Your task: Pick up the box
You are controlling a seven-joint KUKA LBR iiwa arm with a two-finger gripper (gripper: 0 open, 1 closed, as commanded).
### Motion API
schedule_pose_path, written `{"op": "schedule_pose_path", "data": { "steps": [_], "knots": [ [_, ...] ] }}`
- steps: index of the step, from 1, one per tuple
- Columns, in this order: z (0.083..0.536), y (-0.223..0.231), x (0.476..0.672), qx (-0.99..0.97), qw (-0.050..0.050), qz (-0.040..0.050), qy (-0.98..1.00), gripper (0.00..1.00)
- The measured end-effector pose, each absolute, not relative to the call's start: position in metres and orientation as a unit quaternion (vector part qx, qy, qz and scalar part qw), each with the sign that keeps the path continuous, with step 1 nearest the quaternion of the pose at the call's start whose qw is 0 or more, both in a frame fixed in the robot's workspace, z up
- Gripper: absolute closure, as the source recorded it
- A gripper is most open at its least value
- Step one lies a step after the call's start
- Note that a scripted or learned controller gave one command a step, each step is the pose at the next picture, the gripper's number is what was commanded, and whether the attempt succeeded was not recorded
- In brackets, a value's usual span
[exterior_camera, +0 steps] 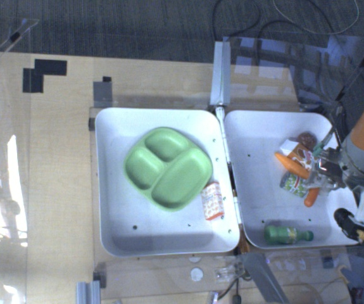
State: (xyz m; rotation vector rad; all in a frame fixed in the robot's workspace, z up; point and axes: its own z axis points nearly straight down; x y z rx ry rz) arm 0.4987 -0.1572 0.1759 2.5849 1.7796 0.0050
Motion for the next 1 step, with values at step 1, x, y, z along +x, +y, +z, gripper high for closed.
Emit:
{"op": "schedule_pose_path", "data": {
  "steps": [1],
  "knots": [
    [0.1835, -0.1137, 0.4883, 0.811, 0.001, 0.0015, 0.586, 1.00]
  ]
}}
